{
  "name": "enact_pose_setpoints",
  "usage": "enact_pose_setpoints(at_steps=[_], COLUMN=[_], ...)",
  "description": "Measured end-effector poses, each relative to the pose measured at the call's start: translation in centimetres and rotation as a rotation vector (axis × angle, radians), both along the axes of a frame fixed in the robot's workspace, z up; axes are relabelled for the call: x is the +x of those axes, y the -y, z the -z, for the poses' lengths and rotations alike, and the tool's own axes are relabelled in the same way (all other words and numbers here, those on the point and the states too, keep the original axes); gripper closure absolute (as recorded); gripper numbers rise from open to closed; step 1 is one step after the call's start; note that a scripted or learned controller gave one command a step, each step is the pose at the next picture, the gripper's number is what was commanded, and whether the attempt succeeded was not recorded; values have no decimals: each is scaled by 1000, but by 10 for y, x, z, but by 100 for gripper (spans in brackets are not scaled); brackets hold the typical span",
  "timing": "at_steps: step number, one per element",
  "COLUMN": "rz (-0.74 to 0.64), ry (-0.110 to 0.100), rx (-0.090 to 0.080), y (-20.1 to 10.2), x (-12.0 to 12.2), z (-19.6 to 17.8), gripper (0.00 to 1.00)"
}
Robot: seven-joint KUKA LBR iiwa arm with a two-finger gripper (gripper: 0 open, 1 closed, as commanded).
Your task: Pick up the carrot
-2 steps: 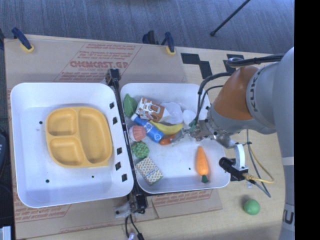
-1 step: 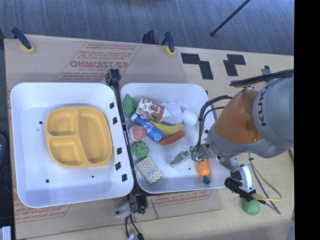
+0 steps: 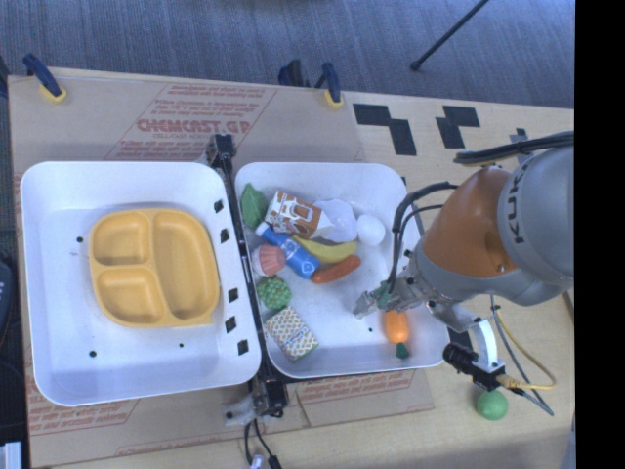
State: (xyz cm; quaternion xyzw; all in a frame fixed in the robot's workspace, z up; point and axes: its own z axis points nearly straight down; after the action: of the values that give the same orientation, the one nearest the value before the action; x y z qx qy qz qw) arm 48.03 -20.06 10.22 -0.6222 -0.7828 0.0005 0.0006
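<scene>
Carrot (image 3: 395,327) sits in the right bin (image 3: 322,176), near that bin's front right corner, orange body with its small green tip pointing toward the front rim. Gripper (image 3: 383,299) is directly at the carrot's upper end, touching or just above it, can't tell which. Can't tell the hand state either: the metal fingers are a small blurred cluster under the wrist, no clear gap visible, and nothing is visibly between them. Arm (image 3: 488,242) comes in from the right, orange band over the bin's right rim. Rest of the right bin: a pile toward the back centre with a green leafy piece (image 3: 253,204), a brown and white carton (image 3: 293,215), a crumpled white bag (image 3: 337,218), a white egg (image 3: 371,230), a banana (image 3: 327,252) and a red sausage (image 3: 335,271) lying just in front of the banana. Green broccoli (image 3: 273,292) and a patterned box (image 3: 291,334) near the left wall. Left bin (image 3: 59,360) holds a yellow divided tray (image 3: 154,266). A green ball (image 3: 491,405) lies on the bench outside the bins, front right.
</scene>
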Motion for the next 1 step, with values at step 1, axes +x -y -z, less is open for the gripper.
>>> enact_pose_setpoints(at_steps=[1], rz=[452], ry=[-2], rx=[1], y=[-36], x=[0], z=[-49], gripper=[100])
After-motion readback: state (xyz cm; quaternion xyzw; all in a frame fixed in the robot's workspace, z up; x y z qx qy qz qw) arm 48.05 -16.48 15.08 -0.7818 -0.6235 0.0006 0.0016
